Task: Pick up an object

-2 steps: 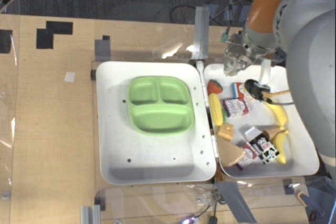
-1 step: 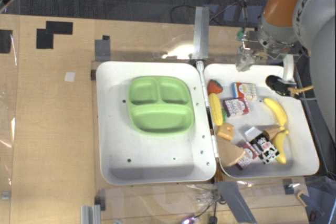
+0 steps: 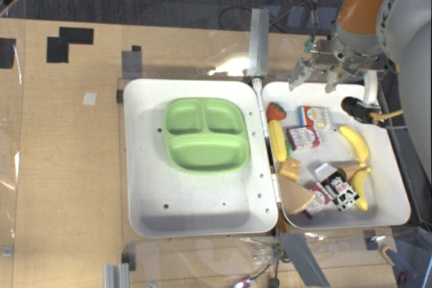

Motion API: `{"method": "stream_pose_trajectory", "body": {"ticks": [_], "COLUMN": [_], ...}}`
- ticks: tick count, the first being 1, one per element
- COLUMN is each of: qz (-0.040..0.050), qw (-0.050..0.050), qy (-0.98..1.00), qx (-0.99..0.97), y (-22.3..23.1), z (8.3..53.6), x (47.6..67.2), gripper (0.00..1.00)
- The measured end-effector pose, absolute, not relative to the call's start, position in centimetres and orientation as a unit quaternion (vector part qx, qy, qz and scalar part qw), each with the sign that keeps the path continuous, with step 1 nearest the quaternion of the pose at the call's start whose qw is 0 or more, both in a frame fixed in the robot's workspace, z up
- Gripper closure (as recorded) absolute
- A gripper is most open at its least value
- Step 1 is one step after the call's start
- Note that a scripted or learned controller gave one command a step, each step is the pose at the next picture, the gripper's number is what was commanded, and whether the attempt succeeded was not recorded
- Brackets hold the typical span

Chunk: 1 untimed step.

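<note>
Green plastic is what I meet first: a three-compartment tray (image 3: 205, 134) lying flat in the middle of the left bin (image 3: 145, 212). Across the divider, along the right bin's (image 3: 398, 202) left wall, I see a red piece (image 3: 275, 110) at the far corner, a corn cob (image 3: 277, 139) below it and tan blocks (image 3: 291, 170) nearer the front. Two small cartons (image 3: 309, 127) sit near the far edge, with more small packs (image 3: 332, 189) by the front edge. One banana (image 3: 355, 144) and a second (image 3: 360, 187) lie toward the right wall. My gripper (image 3: 314, 77) hovers over the far rim, fingers apart, holding nothing.
</note>
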<state>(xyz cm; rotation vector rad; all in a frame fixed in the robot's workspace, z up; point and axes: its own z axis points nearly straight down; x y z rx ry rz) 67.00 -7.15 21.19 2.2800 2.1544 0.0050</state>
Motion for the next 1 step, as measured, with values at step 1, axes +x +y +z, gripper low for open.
{"method": "stream_pose_trajectory", "body": {"ticks": [1], "qz": [0.0072], "qw": [0.008], "qy": [0.657], "qx": [0.754], "y": [-8.66], "z": [10.27], "x": [60.79], "gripper": [0.0]}}
